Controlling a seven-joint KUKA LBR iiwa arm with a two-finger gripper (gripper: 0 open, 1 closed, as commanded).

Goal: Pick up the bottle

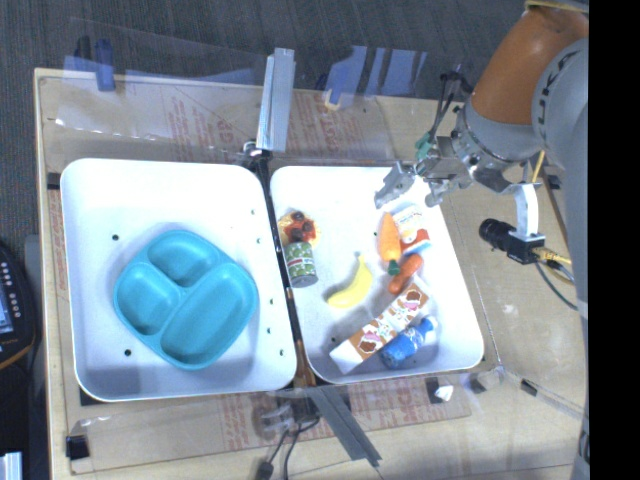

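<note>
A small bottle (300, 264) with a green label lies in the right bin (340, 183), close along its left wall, with a dark red and black end (297, 228) pointing to the far side. My gripper (412, 191) hangs over the far right part of that bin, well to the right of the bottle. Its fingers (389, 189) are spread open with nothing between them. Just below the gripper lie a white and red pack (410, 224) and an orange carrot (388, 238).
The right bin also holds a yellow banana (350, 286), a long printed carton (386, 325) and a blue crumpled thing (410, 346) near the front. A blue divided plate (186, 296) sits in the left bin (90, 198).
</note>
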